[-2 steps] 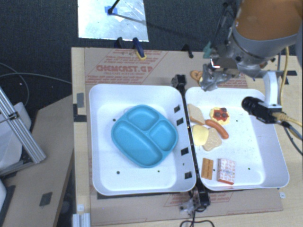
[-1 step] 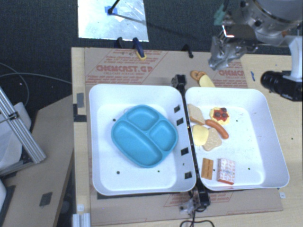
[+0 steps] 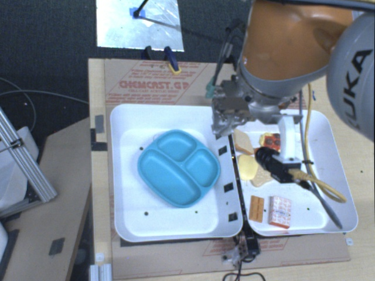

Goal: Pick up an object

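- In the camera view, we see the gripper (image 3: 224, 123) low over the divider between the two bins, at the right bin's (image 3: 334, 151) top-left corner.
- We cannot tell how the claw stands.
- The yellow wedge (image 3: 243, 141) lies just beside it; a blue sectioned plate (image 3: 178, 167) sits in the left bin (image 3: 126, 157).

Behind your bench lay dark grey carpet (image 3: 47, 34), with a shiny metal sheet (image 3: 139, 15) on it. A brown cardboard board (image 3: 155, 81) covered the benchtop, and an aluminium frame (image 3: 23, 163) stood at left.
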### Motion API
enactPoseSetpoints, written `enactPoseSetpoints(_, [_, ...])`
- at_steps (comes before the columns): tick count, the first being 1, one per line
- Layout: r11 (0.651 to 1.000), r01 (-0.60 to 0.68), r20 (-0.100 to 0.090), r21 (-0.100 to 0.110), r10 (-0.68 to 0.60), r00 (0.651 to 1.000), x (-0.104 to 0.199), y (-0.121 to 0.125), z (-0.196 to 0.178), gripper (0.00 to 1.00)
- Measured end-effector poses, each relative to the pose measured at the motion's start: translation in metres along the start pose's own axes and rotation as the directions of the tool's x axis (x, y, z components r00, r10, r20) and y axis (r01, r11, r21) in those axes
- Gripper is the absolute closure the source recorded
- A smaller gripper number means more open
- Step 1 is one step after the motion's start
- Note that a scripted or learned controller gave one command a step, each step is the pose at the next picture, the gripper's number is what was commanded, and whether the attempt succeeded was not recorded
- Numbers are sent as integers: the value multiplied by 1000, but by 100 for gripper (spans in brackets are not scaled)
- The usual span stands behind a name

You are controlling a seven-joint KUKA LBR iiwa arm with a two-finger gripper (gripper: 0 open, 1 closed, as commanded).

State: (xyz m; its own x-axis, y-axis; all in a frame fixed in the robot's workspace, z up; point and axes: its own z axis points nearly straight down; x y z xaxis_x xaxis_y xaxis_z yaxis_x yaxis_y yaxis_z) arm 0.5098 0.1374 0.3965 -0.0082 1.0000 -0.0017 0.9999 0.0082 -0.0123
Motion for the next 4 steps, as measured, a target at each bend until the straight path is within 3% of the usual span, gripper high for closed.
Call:
enactPoseSetpoints(1, [1000, -2, -9, -30, 2, 1000, 0, -26, -141, 100])
enactPoseSetpoints(2, [1000, -8, 2, -1, 8, 1000, 8, -24, 28, 100])
enactPoseSetpoints(3, [1000, -10, -5, -24, 10, 1000, -19, -23, -60, 100])
enactPoseSetpoints(4, [1000, -2, -1, -9, 2, 1000, 25, -2, 31, 100])
